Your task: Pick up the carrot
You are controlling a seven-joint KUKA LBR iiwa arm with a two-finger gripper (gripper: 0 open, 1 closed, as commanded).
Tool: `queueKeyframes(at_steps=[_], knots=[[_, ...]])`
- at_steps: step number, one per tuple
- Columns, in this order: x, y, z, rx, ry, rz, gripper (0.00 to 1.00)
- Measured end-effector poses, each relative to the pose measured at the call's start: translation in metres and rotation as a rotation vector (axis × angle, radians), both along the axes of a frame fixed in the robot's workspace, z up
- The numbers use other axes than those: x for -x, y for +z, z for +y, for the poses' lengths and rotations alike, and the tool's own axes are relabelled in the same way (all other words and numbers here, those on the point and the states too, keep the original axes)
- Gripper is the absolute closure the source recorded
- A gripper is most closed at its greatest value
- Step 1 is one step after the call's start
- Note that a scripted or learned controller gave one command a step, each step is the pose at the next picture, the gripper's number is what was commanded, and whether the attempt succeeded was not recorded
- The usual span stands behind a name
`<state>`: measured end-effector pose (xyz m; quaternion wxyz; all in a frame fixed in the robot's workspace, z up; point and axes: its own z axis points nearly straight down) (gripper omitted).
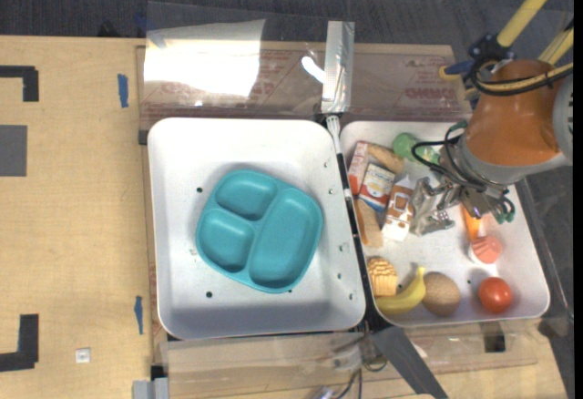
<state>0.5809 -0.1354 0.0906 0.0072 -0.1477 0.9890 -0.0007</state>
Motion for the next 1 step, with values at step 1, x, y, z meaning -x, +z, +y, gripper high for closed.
queueKeyframes(at_steps=[1], knots=[[-0.0267, 0.0575, -0.0785, 0.008, 0.435, 0.002, 1.00]])
